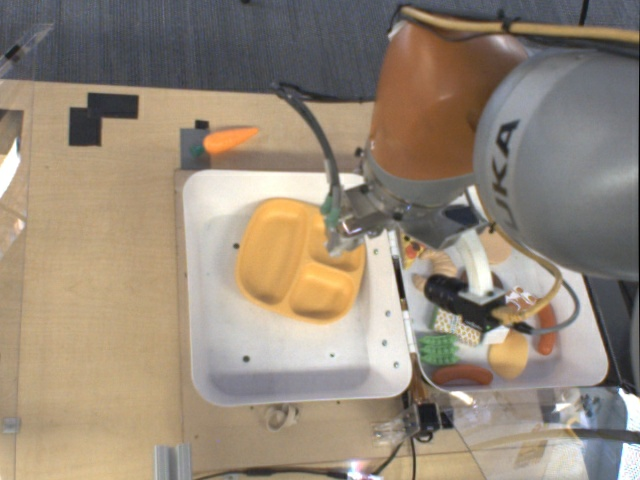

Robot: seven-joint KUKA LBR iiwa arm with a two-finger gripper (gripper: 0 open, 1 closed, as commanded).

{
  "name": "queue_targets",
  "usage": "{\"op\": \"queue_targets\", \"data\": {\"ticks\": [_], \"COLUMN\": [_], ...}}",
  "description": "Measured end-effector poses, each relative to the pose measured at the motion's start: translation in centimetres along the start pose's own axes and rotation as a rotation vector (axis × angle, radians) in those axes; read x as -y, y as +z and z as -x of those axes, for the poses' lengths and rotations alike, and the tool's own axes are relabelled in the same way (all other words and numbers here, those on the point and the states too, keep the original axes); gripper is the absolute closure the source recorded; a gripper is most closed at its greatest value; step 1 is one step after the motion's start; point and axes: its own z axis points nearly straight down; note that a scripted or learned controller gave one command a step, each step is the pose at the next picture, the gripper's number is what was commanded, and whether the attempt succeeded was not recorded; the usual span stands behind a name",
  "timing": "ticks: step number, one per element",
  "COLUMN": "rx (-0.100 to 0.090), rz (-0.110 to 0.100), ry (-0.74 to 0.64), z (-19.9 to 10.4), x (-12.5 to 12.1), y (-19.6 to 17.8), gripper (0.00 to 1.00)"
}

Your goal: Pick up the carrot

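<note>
We see the carrot lying on the bench just beyond the far rim of the left bin, outside both bins. Our gripper hangs over the right edge of a yellow divided tray in that bin, well apart from the carrot. We cannot tell how its jaws stand. The right bin holds assorted toy food under the arm.
</note>
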Motion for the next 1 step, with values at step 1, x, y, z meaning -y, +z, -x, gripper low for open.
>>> {"op": "queue_targets", "data": {"ticks": [1], "rx": [0.002], "rz": [-0.007], "ry": [0.028], "z": [7.64], "x": [1.92], "y": [4.88], "gripper": [1.00]}}
